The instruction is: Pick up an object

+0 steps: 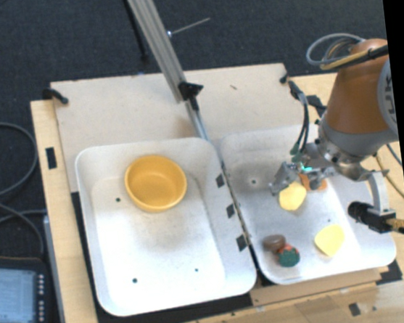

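- The gripper [297, 180] hangs low over the right bin [359, 251], reaching in from three o'clock, right above a pale yellow rounded lump [292, 198] which looks to be its target.
- That yellow lump lies near the middle of the right bin, touching or just under the gripper's tip; from here I cannot tell whether the gripper is apart, together or clamped on it, since the wrist hardware hides the tips.
- It looks like a light, soft foam or plastic piece with a smooth skin, so it may squash or slip; a hold across its narrow middle seems safest.
- Its long axis seems to run from about one o'clock to seven o'clock, though the shape is nearly round.
- Toward five o'clock from it lies a yellow wedge-like piece [329, 240], well apart.
- Toward seven o'clock sit a brown disc [273, 242] and a green-and-red small object [288, 256], touching each other.
- The left bin [114, 277] on the desk [108, 110] holds a yellow bowl [155, 182], upright, toward its twelve o'clock side.
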Controlling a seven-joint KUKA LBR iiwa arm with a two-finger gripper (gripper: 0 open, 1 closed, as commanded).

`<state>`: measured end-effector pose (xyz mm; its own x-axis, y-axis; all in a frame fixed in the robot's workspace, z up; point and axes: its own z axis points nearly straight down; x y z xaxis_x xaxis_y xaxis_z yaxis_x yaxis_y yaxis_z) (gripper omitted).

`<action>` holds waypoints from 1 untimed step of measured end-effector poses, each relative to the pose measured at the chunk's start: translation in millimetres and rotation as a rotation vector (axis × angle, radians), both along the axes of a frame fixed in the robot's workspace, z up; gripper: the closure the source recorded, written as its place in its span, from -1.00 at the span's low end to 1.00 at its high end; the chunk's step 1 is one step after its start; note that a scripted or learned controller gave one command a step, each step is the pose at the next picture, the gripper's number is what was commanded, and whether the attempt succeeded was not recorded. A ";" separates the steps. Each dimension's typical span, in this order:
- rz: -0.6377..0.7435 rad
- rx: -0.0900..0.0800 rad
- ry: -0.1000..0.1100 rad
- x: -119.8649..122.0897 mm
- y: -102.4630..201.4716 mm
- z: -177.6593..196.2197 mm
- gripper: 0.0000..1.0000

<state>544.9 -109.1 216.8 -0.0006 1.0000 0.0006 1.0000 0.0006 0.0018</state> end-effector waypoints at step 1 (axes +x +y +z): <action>-0.001 -0.001 0.002 -6.7 -3.9 -56.6 -1.00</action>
